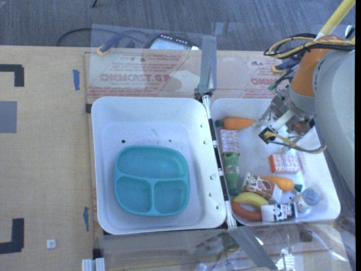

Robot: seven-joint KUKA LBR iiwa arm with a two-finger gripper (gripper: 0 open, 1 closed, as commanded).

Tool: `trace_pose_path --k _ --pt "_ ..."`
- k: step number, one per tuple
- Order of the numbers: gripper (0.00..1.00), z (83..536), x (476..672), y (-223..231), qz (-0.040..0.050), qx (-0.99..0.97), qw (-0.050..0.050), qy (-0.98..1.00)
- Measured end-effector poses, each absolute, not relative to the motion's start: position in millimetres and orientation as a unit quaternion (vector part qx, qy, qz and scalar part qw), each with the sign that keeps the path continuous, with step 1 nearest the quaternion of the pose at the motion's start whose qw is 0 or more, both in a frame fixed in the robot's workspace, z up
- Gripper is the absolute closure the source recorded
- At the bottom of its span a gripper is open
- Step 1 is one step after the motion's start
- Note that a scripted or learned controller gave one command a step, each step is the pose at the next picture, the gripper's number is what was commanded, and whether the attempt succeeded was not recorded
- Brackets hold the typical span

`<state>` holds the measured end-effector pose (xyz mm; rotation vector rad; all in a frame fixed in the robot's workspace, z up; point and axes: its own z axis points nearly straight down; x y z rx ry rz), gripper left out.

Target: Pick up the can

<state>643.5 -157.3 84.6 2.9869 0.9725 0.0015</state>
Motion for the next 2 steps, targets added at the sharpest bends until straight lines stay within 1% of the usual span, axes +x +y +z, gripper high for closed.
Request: trace_pose_path --k 1,2 --pt "0.0 85.0 657.0 -198.2 -0.0059 0.977 -0.004 0.211" --pt "1.0 93.5 660.2 -195.5 -0.0024 0.977 -0.002 0.215"
